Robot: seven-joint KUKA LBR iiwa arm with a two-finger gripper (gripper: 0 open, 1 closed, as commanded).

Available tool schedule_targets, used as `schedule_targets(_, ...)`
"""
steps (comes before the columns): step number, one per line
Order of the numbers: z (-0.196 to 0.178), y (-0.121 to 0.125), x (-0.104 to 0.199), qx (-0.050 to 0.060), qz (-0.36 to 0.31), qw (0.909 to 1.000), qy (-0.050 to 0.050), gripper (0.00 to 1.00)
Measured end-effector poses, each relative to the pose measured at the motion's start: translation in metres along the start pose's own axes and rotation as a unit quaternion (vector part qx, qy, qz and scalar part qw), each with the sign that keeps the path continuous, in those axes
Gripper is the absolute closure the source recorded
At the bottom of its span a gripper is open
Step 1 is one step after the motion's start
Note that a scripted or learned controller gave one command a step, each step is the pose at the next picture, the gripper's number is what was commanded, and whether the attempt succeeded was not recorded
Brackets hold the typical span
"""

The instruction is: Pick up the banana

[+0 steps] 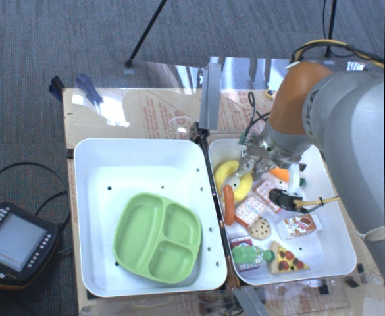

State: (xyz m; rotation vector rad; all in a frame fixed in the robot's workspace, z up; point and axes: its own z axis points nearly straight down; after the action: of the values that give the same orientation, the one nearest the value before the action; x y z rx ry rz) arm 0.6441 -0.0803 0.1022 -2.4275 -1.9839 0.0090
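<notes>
Camera view: gripper [256,165] sits low over the banana [231,176] at the right bin's [340,242] ten o'clock corner; wrist hides its tips, so its grip cannot be told; food-packet labels too blurred to read

**Colours in the two bins**

Left white bin [93,170]: a light green divided tray [157,237]. To the tray's right, a yellow banana [226,171], a red-orange sausage [229,205], a red-and-yellow pizza slice [287,260], and a tan, dark-speckled cookie [260,228].
</notes>
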Motion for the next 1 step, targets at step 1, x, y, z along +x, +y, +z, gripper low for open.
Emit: schedule_targets(1, 0.0000, 0.0000, 0.0000, 0.000, 0.000, 1.0000, 0.000, 0.00)
